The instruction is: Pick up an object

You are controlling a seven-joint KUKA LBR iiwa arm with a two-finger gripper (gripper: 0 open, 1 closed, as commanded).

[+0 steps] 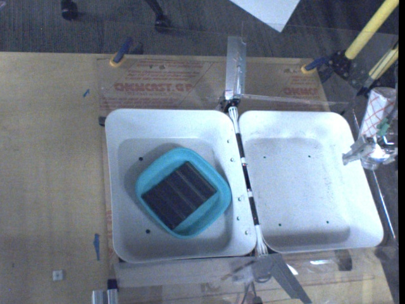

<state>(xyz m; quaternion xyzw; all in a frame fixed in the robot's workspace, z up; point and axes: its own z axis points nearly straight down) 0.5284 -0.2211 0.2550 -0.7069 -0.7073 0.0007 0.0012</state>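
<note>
Resting in left bin (pixel 126 132) — glossy blue square container (pixel 183 192), ribbed dark insert

We take this for a robotics lab or test workshop: a plain plywood bench (pixel 50 170) carries two shallow white plastic bins (pixel 120 128) side by side, a clear acrylic sheet (pixel 164 84) is held down by blue-and-yellow spring clamps (pixel 120 50), and black office-chair casters (pixel 114 2) stand on dark carpet (pixel 190 30).

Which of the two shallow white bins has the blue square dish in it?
The left white bin: the blue square dish, with its dark ribbed inside, lies in it. The right white bin is nearer the gripper.
</note>
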